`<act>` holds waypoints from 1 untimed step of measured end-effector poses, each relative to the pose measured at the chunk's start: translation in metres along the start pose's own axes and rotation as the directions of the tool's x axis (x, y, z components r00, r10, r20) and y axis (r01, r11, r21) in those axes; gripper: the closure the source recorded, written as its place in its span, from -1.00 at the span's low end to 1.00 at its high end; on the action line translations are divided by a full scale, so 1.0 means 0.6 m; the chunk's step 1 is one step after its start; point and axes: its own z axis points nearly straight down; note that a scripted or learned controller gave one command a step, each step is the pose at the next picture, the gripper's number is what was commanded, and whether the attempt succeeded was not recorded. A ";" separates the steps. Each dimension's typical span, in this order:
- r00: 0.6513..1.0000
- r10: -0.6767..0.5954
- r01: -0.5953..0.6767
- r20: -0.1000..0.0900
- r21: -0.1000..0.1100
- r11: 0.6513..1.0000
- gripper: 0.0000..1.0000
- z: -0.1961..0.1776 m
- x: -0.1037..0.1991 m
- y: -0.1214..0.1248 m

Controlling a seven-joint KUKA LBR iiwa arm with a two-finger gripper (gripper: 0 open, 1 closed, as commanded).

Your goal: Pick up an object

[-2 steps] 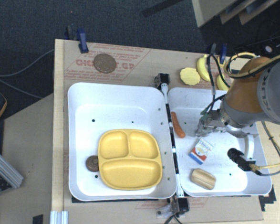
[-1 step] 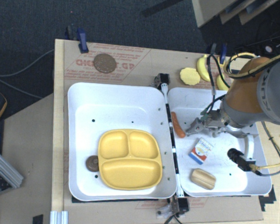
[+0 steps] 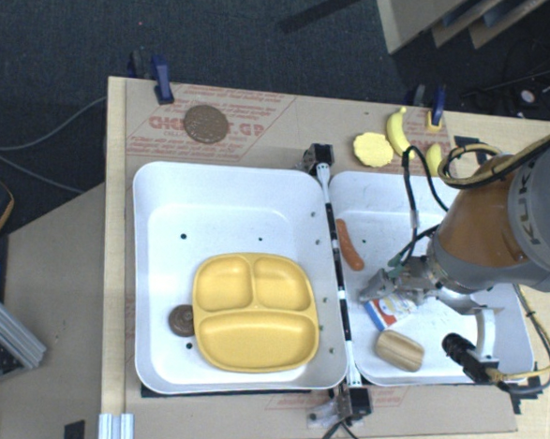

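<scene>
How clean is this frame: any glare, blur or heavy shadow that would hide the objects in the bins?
Camera view: lighting is even and soft; the yellow tray casts only a faint shadow in the left bin. The white bin floors look bright but not blown out. The gripper area is slightly soft and cluttered, so finger detail is hard to read. The orange stick and wooden block stay sharp.

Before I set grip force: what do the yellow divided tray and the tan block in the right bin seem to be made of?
Yellow divided tray: probably moulded plastic, smooth with a soft sheen and rounded compartment ridges. Tan block: looks like unfinished wood, matte, with a paler end face, though foam can't be ruled out.
</scene>
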 end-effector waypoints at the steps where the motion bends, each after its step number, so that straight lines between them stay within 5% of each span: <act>1: 1.000 -0.004 0.004 0.006 -0.014 1.000 -1.00 0.001 -0.036 0.122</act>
